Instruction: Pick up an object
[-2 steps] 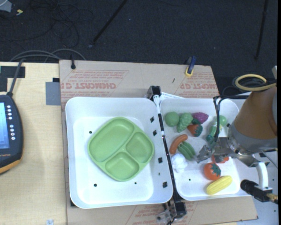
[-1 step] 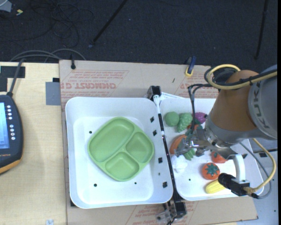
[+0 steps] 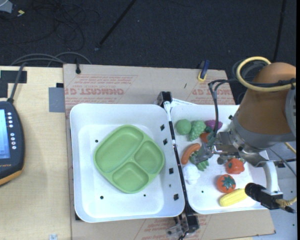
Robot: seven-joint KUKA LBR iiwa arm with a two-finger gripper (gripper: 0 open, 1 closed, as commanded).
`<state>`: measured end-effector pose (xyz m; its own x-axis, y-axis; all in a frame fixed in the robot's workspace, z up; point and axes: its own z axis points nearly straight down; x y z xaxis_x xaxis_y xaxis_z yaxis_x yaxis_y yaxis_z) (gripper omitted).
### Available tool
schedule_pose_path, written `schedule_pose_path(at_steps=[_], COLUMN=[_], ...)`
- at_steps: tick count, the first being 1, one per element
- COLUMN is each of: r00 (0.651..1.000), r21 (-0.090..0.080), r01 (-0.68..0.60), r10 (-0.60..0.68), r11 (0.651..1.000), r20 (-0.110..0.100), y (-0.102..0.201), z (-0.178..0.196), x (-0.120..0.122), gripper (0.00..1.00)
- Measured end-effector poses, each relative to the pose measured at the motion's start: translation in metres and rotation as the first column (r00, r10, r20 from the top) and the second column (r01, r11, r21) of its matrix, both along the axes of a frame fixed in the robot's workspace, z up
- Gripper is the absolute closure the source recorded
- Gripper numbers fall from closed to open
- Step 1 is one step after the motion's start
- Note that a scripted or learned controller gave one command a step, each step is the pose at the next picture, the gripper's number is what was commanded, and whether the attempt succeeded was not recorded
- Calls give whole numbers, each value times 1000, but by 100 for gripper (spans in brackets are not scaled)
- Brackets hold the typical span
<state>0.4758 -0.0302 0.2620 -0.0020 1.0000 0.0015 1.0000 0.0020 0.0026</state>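
- The gripper (image 3: 204,156) hung low in the right bin (image 3: 210,206), over a dark green toy (image 3: 202,163).
- An orange carrot (image 3: 189,151) lay just left.
- Whether its jaws gripped anything could not be told.

Green plate (image 3: 129,157), white bins (image 3: 85,134), yellow corn (image 3: 232,198)
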Motion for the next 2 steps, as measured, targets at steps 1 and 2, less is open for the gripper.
schedule_pose_path(at_steps=[1,2], r00=[1000,1000], r21=[1,0], r01=[-1,0], r10=[1,0], r11=[1000,1000], r20=[-15,4], y=[49,60], z=[-72,28], x=[-2,2], gripper=[100,100])
